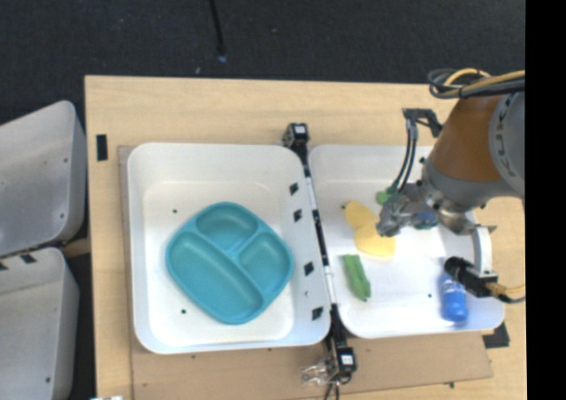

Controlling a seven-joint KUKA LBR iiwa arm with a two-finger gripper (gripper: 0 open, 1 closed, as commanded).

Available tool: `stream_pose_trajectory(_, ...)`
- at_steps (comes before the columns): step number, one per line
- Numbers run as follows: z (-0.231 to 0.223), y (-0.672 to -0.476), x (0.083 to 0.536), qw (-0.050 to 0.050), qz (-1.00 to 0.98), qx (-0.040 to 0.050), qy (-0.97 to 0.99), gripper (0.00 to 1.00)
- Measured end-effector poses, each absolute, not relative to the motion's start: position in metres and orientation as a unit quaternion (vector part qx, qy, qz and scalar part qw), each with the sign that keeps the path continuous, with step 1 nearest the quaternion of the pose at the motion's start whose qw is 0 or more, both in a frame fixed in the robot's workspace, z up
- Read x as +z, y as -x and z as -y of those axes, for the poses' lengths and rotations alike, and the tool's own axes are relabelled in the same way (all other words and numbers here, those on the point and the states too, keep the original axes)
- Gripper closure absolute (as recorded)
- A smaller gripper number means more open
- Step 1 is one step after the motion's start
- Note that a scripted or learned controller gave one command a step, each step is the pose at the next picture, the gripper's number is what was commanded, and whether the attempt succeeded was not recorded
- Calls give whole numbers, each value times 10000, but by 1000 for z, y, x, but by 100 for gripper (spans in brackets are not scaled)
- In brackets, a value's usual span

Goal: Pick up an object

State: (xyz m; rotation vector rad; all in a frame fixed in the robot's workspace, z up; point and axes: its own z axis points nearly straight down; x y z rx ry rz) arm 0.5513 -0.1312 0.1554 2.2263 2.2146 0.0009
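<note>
In the right bin (398,323) lie a yellow object (367,232), a green pod-shaped piece (356,275) and a blue bottle-like object (454,301). My gripper (389,224) hangs over the bin's middle, its tip right at the upper right edge of the yellow object. A small green thing (384,197) peeks out just above the gripper. The arm's orange band (464,146) and grey wrist cover the bin's right part.
The left bin (146,212) holds a teal divided plate (229,261). A black-clipped divider (311,230) runs between the bins. A black cable loops above the wrist at the bin's far edge. A grey panel stands left of the bench.
</note>
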Motion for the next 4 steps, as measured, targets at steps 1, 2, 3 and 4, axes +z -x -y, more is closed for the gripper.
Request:
stream_pose_trajectory(1,132,-552,202,4,-7088,0,-7055,100)
stream_pose_trajectory(2,83,-562,219,6,-7075,5,-7067,100)
stream_pose_trajectory(3,34,-580,216,6,-7084,7,-7058,100)
stream_pose_trajectory(4,-12,-583,229,1,-7080,3,-7062,100)
